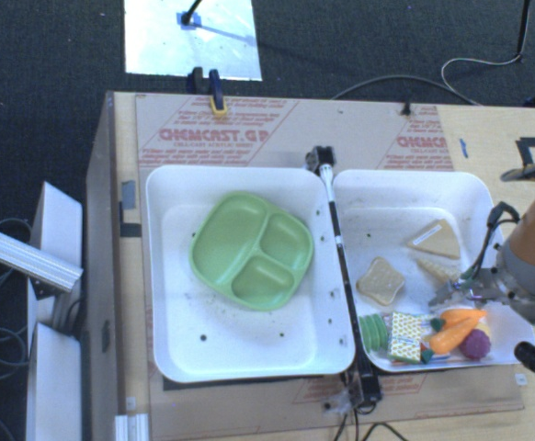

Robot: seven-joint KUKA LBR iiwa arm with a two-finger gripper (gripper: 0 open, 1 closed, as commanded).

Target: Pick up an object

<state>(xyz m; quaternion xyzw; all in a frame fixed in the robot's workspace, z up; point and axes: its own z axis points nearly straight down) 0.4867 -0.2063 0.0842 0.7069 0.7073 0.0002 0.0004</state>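
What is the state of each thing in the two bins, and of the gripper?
Green divided plate: lying tilted in the left bin.
Toast slice: lying flat in the right bin.
Carrot: lying on its side.
Purple piece: resting beside the carrot.
Gripper: low over the right bin, above the carrot.

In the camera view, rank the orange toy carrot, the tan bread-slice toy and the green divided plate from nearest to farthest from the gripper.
Measured from the gripper in the right bin:
1. Orange toy carrot, just in front of it, right bin's near edge.
2. Tan bread-slice toy, middle of the right bin, to its left in the view.
3. Green divided plate, in the left bin.
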